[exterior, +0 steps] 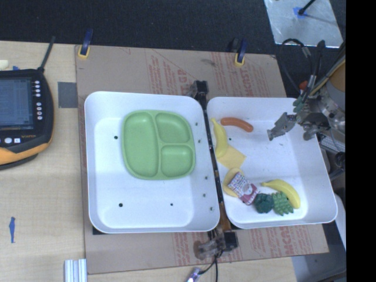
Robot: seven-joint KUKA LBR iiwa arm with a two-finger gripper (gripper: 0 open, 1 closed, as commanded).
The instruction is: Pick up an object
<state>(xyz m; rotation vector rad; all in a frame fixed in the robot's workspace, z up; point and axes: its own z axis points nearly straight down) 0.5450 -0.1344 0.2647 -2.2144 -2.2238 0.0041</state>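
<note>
The gripper (292,126) hangs over the upper right part of the right bin (311,175), its dark jaws spread apart with nothing between them, one finger pointing left toward the bin's middle and the other nearer the arm's wrist at the bin's right rim. Just left of the jaws, near the bin's top edge, lies a sausage (236,124), apart from them. Farther left, along the bin's left wall, a peeled banana (219,137) runs downward and meets a yellow cheese slice (231,155). Below that sits a small red-and-white packet (240,185) on a second yellow piece, and toward the bin's lower edge lie a dark green broccoli (264,202), a lighter green leafy piece (282,204) touching it, and a whole banana (284,190) curving just above them. The left bin (106,204), side by side with the right one, holds a green divided plate (158,144) in its upper middle. Both bins rest on a brown cardboard sheet (147,69) held by blue clamps on the desk (35,204). At the desk's left edge lies a control pendant (20,113) with a dark screen and orange rim.
</note>
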